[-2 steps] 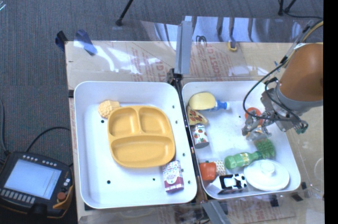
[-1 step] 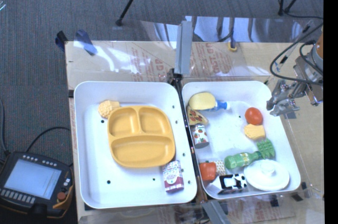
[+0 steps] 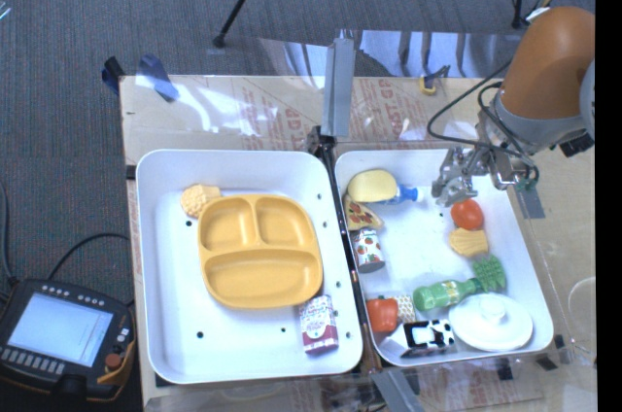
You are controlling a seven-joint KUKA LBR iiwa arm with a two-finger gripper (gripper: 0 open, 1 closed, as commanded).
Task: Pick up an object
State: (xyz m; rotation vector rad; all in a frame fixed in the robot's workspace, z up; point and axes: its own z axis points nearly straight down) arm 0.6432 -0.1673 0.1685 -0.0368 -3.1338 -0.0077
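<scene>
Your right bin (image 3: 540, 298) holds the tomato (image 3: 467, 215), lying near that bin's far right wall just below the gripper (image 3: 455, 182). It looks light, smooth and round, so take it across the middle; whether the gripper is open or closed, you cannot tell.

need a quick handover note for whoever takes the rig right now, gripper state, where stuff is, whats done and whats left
Gripper: over the upper part of the right bin, above the red tomato; nothing visible between its fingers, open or shut not clear.
Right bin: yellow lemon-shaped piece, pizza slice, small can, green bottle, white lid, among others.
Left bin: yellow divided plate, cookie, red carton.
Done: no pick yet.
Left: lower, grasp one object, probably the tomato, and lift.
</scene>
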